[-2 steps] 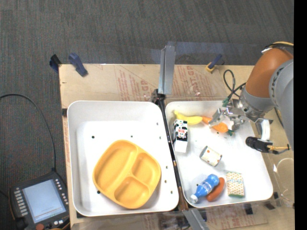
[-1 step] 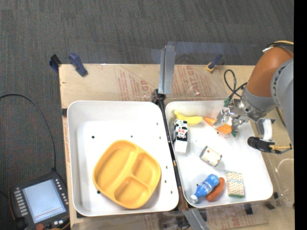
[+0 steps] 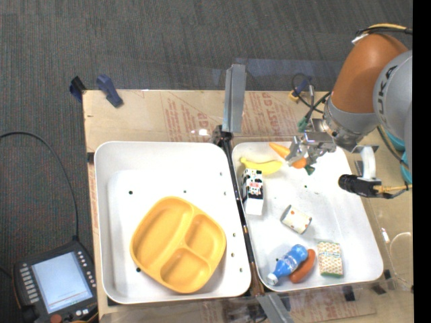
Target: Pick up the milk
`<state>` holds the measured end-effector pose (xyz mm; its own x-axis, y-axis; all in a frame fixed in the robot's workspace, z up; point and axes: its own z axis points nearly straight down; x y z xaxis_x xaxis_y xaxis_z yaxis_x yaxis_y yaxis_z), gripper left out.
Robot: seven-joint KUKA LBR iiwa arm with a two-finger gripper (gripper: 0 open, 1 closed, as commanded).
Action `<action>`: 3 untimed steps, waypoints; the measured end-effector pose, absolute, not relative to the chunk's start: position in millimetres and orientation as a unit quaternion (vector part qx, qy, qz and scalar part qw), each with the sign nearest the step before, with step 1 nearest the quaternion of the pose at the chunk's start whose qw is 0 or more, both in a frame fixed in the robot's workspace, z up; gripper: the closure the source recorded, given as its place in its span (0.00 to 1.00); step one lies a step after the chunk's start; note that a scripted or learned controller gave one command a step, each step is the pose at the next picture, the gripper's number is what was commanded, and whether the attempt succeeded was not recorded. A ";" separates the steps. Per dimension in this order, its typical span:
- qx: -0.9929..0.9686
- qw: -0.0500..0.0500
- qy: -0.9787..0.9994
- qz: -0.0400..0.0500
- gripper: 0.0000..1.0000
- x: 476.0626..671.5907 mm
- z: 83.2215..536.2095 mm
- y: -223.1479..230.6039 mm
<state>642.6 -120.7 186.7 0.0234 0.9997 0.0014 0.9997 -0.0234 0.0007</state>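
Observation:
The milk is a small white carton with black cow patches. It lies in the right bin against the left wall, just below a banana. My gripper hangs over the bin's far edge, up and to the right of the milk and well apart from it. It sits directly over an orange carrot, whose green tip pokes out below it. The gripper's body hides the spot where it meets the carrot.
Lower in the right bin lie a small white can, a blue bottle, a sausage and a green-edged cracker pack. In the left bin rests a yellow divided plate.

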 end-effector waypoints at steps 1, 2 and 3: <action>-0.715 0.002 -0.699 0.000 1.00 642.5 194.7 -120.3; -0.688 0.002 -0.725 0.000 1.00 631.4 174.3 -129.1; -0.689 0.002 -0.725 0.000 1.00 631.6 183.2 -129.2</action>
<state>631.6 -129.2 183.2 -0.0511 0.9987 0.0033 0.9987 0.0511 -0.0037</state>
